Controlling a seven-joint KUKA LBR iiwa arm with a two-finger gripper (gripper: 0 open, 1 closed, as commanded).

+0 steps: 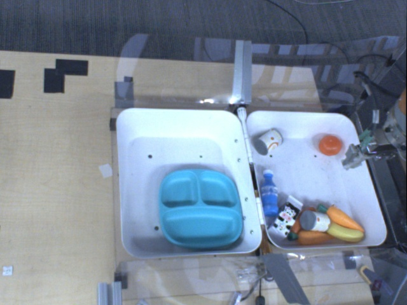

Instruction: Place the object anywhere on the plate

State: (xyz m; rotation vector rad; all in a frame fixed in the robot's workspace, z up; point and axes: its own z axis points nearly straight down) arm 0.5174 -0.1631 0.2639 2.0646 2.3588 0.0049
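1. Along the bottom edge of the frame, metal brackets and a clear panel are cut off and hard to read.
2. The blue plate point(201, 208) lies low in the left bin point(133, 170). It is smooth plastic, a rounded rectangle split into three compartments, and nothing sits on it.
3. In the lower right corner of the right bin point(299, 170), toys are piled touching one another: an orange carrot point(345, 218), a yellow banana point(345, 233), a second orange piece point(313, 237) partly hidden beneath them, a grey-topped can point(314, 221) and a small black-and-white patterned item point(284, 218) too small to make out.
4. A blue bottle point(269, 194) lies against that bin's left wall.
5. Farther up, a white cup point(268, 141) lies tipped on its side, and a round orange object point(330, 145) rests near the upper right.
6. At the right edge, the gripper point(353, 157) hangs over the bin's right rim with nothing in its grasp; whether its claw is spread or closed I cannot tell. The arm point(391, 81) is cut off by the frame.
7. Cables cross the dark carpet at the top.
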